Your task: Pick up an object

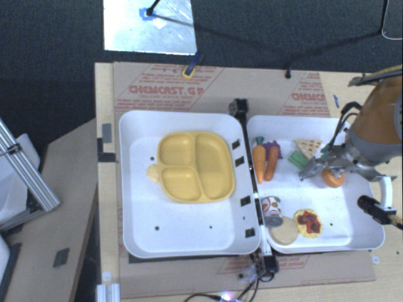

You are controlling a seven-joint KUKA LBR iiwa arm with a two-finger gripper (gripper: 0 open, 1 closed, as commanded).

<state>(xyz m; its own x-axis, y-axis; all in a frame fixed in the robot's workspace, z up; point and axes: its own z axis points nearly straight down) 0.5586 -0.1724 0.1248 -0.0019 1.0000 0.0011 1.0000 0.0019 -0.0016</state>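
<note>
A worktop (107,187) carries two shallow white bins side by side, seen from above at a slant. The left bin (135,225) holds a yellow divided plate (192,167). In the right bin (365,234), going left to right, lie a toy carrot (259,160) touching a purple vegetable (272,158), a small can (272,207) near the front with a tan round piece (284,233) and a small pizza-like disc (308,223) beside it, then a green piece (298,158) and a tan wedge (308,147) toward the far side. At the right, the grey and orange arm (378,121) reaches in, its gripper (317,166) low over the bin, just left of an orange ball-like toy (333,178). The fingers seem to point at the green piece, but whether they are spread or closed cannot be told. A clean pick probably calls for centring on one item, since the green piece, wedge and orange toy crowd together and could be nudged aside.
</note>
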